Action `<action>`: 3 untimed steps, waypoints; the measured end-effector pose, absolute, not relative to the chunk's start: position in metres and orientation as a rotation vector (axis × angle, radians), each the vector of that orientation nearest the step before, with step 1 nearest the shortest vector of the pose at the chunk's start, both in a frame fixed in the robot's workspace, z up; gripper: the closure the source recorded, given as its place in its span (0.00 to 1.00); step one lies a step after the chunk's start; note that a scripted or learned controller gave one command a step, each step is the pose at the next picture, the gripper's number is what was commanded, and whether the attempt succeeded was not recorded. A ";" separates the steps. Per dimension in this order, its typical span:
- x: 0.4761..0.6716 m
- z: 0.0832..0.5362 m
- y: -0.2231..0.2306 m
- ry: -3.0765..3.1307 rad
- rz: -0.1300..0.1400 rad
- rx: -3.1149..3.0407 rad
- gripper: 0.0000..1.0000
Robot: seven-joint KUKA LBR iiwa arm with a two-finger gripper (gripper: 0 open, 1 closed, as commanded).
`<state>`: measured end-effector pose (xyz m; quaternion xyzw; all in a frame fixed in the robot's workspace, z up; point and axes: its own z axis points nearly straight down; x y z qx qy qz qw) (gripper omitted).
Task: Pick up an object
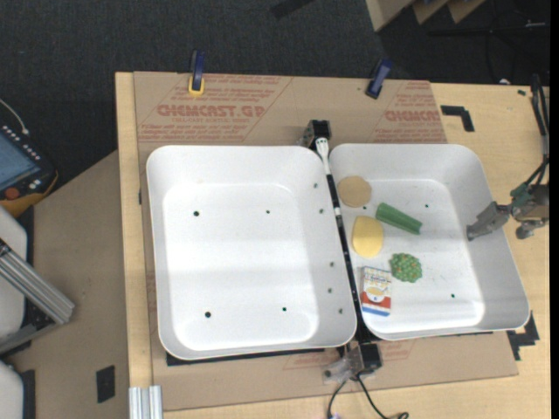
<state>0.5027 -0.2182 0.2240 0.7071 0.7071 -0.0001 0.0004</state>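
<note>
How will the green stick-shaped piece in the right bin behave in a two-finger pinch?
The green stick looks solid and straight, so probably stiff. Its long narrow shape suggests that it could pivot if pinched near an end. It lies flat and slanted on the right bin, apart from its neighbours, so a nudge would likely slide it.

light: bright, even, from overhead | glare: white bins (244, 168) nearly blown out, left floor palest | shadows: soft, faint under bin rims | focus: slightly soft, grainy | surround: dark carpet (87, 24) dim
</note>
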 end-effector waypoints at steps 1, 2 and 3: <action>0.504 0.235 -0.218 2.219 0.002 2.217 1.00; 0.568 0.295 -0.164 2.224 0.009 2.206 1.00; 0.477 0.274 -0.214 2.215 -0.006 2.234 1.00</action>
